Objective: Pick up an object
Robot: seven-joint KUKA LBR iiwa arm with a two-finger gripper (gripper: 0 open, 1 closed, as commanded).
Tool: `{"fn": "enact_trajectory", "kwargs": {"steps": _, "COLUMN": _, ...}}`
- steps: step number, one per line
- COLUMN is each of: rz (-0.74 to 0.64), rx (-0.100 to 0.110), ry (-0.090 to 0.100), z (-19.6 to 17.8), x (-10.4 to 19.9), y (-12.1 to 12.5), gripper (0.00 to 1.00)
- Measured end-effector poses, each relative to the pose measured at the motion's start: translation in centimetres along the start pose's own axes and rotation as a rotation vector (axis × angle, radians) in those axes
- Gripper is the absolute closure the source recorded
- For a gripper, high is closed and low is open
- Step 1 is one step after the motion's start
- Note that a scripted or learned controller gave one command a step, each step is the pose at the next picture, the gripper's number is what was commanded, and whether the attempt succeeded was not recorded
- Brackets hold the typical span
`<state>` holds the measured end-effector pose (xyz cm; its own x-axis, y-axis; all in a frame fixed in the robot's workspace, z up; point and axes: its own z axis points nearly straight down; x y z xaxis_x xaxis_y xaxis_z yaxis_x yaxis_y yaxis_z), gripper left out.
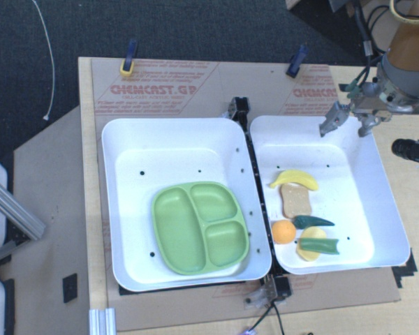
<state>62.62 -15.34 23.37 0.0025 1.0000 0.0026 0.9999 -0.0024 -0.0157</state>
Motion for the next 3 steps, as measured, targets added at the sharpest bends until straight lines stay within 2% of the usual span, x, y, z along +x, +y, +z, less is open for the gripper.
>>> {"fn": "enact_trajectory", "kwargs": {"steps": 1, "rz": -0.003, "rx": -0.015, "ry": -0.002, "z": -0.9, "x": 0.1, "y": 0.2, "gripper": 0.0}}
{"fn": "enact_trajectory", "kwargs": {"steps": 3, "rz": -0.002, "rx": -0.01, "ry": -0.002, "z": 11.0, "x": -1.5, "y": -0.4, "gripper": 0.0}}
